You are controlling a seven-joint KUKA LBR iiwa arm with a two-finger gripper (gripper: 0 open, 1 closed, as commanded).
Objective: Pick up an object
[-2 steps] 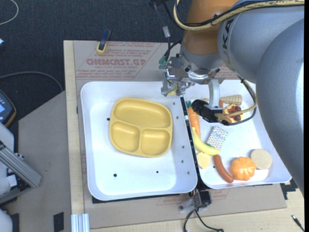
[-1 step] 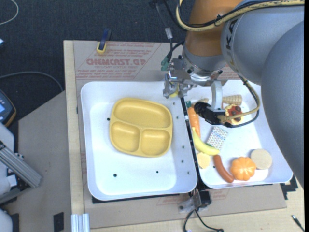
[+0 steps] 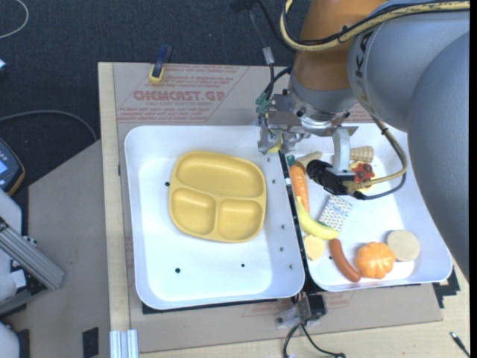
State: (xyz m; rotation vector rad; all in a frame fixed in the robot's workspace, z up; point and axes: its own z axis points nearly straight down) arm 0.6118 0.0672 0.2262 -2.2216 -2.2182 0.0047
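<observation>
My end effector (image 3: 309, 136) hung over the right bin's (image 3: 428, 233) far-left corner | grip state: couldn't tell | carrot (image 3: 299, 183) just below it | yellow tray (image 3: 218, 196) further left

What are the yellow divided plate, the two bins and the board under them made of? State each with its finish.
Yellow divided plate: likely moulded plastic, smooth semi-matte, with soft rounded compartment ridges. Left bin and right bin: apparently thin formed white plastic, slightly glossy, with rounded corners and rolled rims. Board: brown paper-like matte facing with red print, perhaps a masked sheet; its core cannot be told.
</observation>
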